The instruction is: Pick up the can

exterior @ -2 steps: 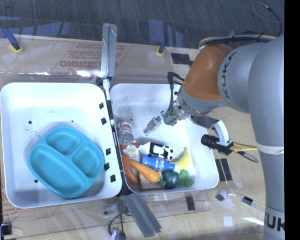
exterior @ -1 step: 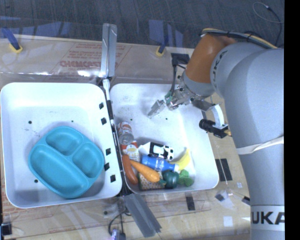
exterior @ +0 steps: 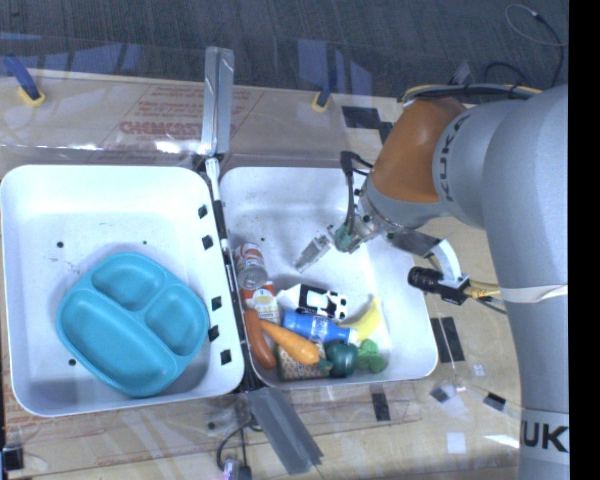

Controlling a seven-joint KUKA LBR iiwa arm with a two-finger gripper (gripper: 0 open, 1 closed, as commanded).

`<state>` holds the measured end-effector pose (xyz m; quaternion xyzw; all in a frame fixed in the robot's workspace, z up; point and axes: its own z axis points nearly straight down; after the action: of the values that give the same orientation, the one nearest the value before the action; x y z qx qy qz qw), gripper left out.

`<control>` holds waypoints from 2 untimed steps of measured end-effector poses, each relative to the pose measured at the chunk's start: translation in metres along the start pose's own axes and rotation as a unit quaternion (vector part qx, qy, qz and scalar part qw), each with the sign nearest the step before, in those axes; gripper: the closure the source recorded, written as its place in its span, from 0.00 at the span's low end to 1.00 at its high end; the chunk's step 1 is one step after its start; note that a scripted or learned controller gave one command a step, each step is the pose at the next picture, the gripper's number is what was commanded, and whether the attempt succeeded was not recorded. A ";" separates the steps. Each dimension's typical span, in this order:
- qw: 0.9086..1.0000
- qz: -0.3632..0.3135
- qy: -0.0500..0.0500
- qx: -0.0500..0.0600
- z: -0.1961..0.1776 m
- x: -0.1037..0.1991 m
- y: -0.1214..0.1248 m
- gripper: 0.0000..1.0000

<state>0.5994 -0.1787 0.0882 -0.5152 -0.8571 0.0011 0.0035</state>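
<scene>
White "KU" lettering (exterior: 542,436) marks the arm (exterior: 525,198); the can's (exterior: 250,265) label is unreadable.

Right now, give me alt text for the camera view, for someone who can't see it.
A grey robot arm's two-finger gripper hovers in the right white bin, right of a small red-and-silver can lying by a pile of toy food. The left white bin holds a blue divided plastic plate.

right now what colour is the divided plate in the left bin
Light blue plate, clearest in the camera view.
</scene>
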 end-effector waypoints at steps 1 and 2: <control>1.000 0.024 -0.001 -0.001 -0.001 -0.047 0.042 0.00; 1.000 -0.021 0.000 0.000 0.000 -0.010 0.001 0.00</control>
<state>0.6049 -0.1867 0.0882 -0.4972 -0.8676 0.0010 0.0032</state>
